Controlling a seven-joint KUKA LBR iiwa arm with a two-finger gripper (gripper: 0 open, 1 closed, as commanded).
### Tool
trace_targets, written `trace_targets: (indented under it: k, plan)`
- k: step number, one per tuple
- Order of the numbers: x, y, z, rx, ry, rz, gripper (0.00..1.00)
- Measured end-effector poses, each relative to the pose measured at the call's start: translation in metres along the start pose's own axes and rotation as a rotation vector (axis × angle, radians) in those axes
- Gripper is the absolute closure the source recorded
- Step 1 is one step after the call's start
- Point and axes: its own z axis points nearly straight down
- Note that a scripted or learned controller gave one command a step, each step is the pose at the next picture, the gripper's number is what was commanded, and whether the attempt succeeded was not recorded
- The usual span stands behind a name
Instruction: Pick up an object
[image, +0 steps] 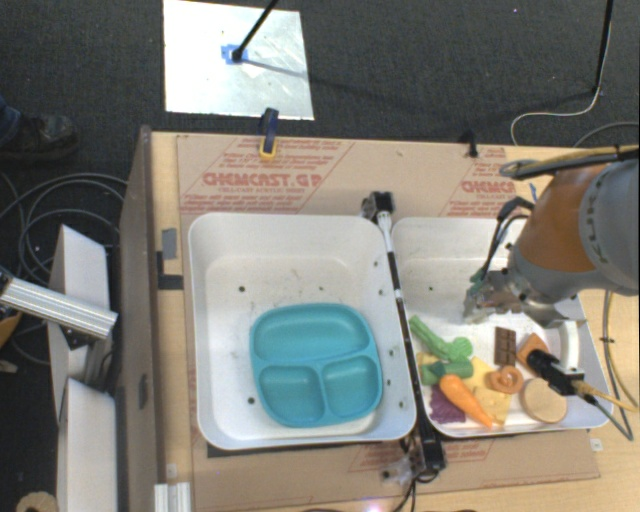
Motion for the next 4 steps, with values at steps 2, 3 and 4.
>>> trace_targets:
  k: [2,3,4]
  plan:
    - [-0.049,0.082,-0.056,0.0,-0.002,-0.002,0.0]
    - [-0.053,-0.009,0.014,0.011,0.003,0.006,0.0]
    - [-0.081,-0.027,-0.038,0.0,-0.002,0.005,0.0]
